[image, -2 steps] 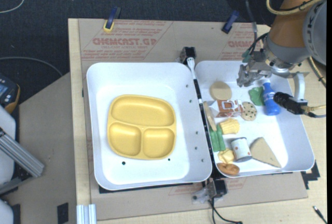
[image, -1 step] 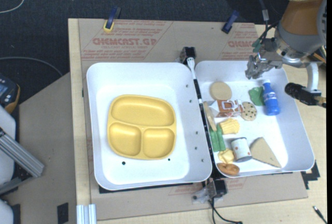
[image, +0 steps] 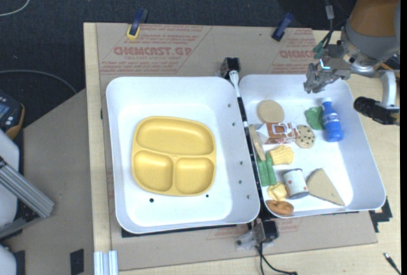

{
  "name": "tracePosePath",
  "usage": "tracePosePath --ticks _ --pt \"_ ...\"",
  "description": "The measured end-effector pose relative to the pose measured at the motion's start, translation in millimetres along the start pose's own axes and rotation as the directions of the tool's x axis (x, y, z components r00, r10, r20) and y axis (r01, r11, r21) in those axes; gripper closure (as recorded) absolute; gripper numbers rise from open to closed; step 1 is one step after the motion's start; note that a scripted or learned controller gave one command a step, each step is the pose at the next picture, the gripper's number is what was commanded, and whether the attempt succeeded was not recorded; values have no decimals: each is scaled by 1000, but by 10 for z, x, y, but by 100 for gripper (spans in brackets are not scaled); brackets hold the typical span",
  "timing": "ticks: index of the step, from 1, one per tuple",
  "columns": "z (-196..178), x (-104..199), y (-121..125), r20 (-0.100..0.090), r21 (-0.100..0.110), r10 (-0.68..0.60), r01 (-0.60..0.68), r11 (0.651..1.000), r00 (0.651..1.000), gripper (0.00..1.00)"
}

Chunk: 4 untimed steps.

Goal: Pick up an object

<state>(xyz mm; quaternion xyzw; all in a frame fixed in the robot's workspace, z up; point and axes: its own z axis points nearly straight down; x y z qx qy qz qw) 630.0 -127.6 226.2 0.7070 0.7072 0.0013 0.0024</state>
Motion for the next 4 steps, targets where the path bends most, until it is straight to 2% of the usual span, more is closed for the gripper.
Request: tracePosePath --ticks 1,2,3,4 --pt "100 468 -310 -4 10 -3 3 1000 1000 100" --pt "95 914 -616 -4 10 -3 3 1000 1000 100" --pt "-86 953 -520 -1 2 0 0 1000 1000 100" --pt "-60 848 -549 -2 6 1 -1 1000 1000 100"
